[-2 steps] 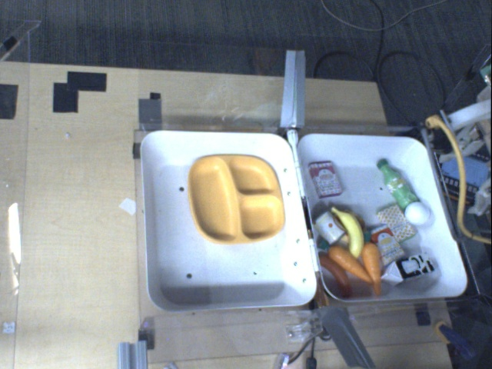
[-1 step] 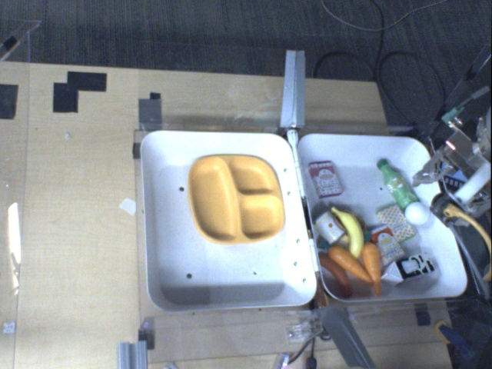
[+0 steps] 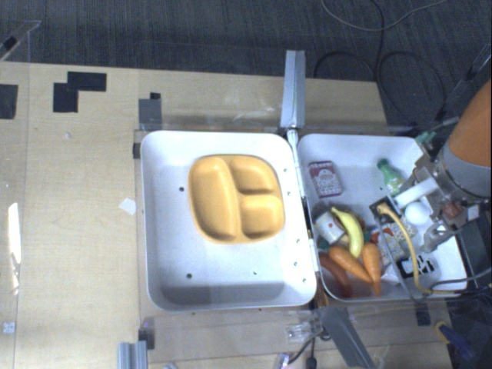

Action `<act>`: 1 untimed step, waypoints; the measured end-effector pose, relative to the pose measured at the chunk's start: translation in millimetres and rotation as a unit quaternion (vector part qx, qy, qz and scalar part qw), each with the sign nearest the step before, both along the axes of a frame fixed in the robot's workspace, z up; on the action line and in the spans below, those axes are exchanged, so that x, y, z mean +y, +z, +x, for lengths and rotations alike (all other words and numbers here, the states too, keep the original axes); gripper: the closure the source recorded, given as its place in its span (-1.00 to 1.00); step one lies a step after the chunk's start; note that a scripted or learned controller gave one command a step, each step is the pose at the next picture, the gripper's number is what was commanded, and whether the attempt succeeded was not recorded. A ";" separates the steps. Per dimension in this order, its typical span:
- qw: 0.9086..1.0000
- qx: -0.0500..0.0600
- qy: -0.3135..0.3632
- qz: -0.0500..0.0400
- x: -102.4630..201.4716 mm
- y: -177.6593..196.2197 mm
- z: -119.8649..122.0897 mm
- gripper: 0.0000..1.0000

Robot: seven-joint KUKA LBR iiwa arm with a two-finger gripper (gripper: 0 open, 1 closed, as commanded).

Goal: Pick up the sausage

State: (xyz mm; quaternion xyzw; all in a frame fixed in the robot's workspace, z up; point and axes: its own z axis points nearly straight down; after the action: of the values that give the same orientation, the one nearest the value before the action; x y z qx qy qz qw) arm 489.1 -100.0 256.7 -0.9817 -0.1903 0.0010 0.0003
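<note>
The sausage point(image 3: 338, 280) looks like the dark reddish-brown piece at the front left corner of the right bin point(image 3: 354, 154), partly covered by an orange carrot point(image 3: 347, 262). My gripper point(image 3: 440, 223) hangs over the right side of that bin, well to the right of the sausage and apart from it. Nothing shows held in it.
The right bin also holds a banana point(image 3: 351, 230), a second carrot point(image 3: 372, 262), a maroon packet point(image 3: 325, 179), a green bottle point(image 3: 390, 174), a small white and red item point(image 3: 329, 226) and a printed packet point(image 3: 393, 244). A yellow divided tray point(image 3: 234, 197) lies in the left bin point(image 3: 165, 229).
</note>
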 end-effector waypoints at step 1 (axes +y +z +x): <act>0.976 0.000 0.220 0.001 45.3 -67.8 -0.9 -1.00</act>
State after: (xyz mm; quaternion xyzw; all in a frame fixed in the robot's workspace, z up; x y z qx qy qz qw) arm 488.2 -54.8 188.9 -0.9159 -0.4015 0.0011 0.0013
